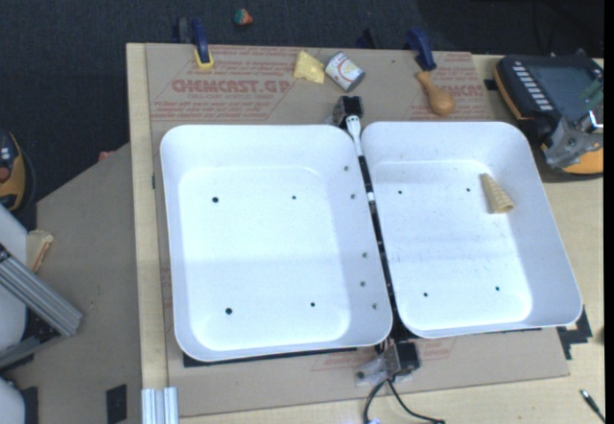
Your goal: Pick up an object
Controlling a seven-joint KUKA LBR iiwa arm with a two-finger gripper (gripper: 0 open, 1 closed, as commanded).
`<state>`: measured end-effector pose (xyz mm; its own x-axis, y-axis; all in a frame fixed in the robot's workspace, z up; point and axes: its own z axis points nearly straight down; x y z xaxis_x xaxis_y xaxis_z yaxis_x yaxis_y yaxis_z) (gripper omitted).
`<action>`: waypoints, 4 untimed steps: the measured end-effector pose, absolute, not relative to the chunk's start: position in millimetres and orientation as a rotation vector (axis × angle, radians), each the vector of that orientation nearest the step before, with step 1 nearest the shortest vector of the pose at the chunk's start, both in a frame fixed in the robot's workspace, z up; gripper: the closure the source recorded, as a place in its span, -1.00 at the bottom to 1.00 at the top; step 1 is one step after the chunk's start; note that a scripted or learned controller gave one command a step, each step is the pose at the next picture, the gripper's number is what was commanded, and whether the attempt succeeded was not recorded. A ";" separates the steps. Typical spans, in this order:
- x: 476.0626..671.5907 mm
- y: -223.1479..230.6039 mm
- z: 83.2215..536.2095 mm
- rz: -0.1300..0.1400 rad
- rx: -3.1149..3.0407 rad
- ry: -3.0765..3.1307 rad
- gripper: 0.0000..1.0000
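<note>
Right bin (451,264): one loose item, a tan cone-shaped piece (496,193). It lies on the bin floor in the far right part, near the right wall but apart from it. Its narrow end points to the far wall and its wider end toward the near side. Nothing touches it and nothing lies beside it. The rest of that floor is bare white with a few small black dots.

Left bin (259,264): white floor with four black dots. It touches the right bin along the centre seam. A black clip (350,110) sits at the far end of the seam, and a second fitting with a trailing cable (395,363) sits at the near end.

Both bins rest on a brown board (230,86) printed with red lettering. Two blue clamps pin its far edge, one at the left (200,40) and one at the right (419,48).

On the board beyond the bins, well apart from the cone:
- a yellow wedge (308,67)
- just beside it, a small white and grey box (343,72)
- a tan pear-shaped object (437,96) below the right clamp — possibly wooden, too small to be sure

To the right of the board is a black handheld control unit (542,86) with orange trim and a row of keys.

On the dark floor past the bench lies a small green and orange object (244,17).

A grey metal rail (38,299) crosses the lower left corner.
</note>
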<state>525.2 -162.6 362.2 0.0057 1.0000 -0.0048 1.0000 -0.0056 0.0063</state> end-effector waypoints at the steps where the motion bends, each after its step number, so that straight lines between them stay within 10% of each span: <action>1: 542.7 -91.1 319.9 -0.002 2.218 2.233 1.00; 2: 570.5 -161.0 359.7 0.003 2.220 2.210 1.00; 3: 588.4 -117.8 288.5 -0.005 2.222 2.232 1.00; 4: 603.0 -203.7 366.0 0.004 2.219 2.206 1.00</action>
<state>603.0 -203.7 366.0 0.0061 1.0000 -0.0074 0.9999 -0.0060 0.0107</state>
